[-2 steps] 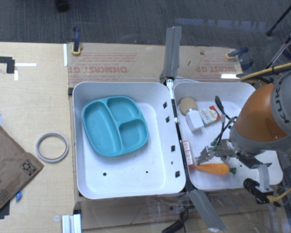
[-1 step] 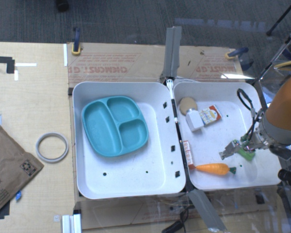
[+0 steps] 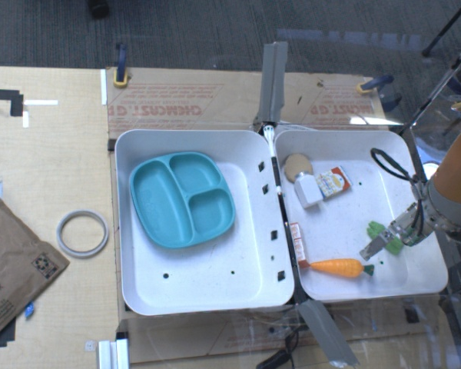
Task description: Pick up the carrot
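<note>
The orange carrot (image 3: pixel 336 267) lies flat near the front edge of the right bin (image 3: pixel 346 221), its green top pointing right. My gripper (image 3: pixel 375 247) hangs just above and to the right of the carrot's green end, reaching in from the right. Nothing shows held in it. A green object (image 3: pixel 379 231) lies on the bin floor right beside the gripper, partly covered by it.
The right bin also holds a tan round piece (image 3: pixel 297 165), a white block (image 3: pixel 307 191), a small red and white packet (image 3: pixel 334 181), a thin bar (image 3: pixel 296 241) along its left wall and a black cable loop (image 3: pixel 390 164). A blue divided plate (image 3: pixel 183 199) sits in the left bin (image 3: pixel 207 275).
</note>
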You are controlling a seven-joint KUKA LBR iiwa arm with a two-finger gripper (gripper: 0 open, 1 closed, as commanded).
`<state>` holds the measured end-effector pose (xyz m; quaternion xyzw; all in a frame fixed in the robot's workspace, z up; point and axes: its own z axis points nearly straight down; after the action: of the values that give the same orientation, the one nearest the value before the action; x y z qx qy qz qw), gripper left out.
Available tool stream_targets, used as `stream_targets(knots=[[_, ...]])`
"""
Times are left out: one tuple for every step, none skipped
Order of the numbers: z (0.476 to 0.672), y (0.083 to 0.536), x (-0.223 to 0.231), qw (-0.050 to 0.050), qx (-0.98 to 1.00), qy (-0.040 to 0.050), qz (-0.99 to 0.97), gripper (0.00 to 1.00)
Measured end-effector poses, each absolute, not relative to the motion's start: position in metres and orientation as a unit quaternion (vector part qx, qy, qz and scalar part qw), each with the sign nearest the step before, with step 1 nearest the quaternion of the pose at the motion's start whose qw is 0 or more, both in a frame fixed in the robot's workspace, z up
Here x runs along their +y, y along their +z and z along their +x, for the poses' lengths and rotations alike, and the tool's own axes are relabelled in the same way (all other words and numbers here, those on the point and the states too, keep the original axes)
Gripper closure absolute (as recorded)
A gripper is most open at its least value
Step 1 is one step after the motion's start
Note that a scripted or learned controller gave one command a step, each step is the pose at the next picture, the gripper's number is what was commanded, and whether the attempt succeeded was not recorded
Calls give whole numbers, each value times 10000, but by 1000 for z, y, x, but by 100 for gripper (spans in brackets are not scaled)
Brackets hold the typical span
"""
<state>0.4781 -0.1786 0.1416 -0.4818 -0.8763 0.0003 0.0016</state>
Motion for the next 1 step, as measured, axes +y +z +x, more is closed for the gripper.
stream_targets(knots=[[478, 161, -111, 23, -8817, 6, -4718, 0]])
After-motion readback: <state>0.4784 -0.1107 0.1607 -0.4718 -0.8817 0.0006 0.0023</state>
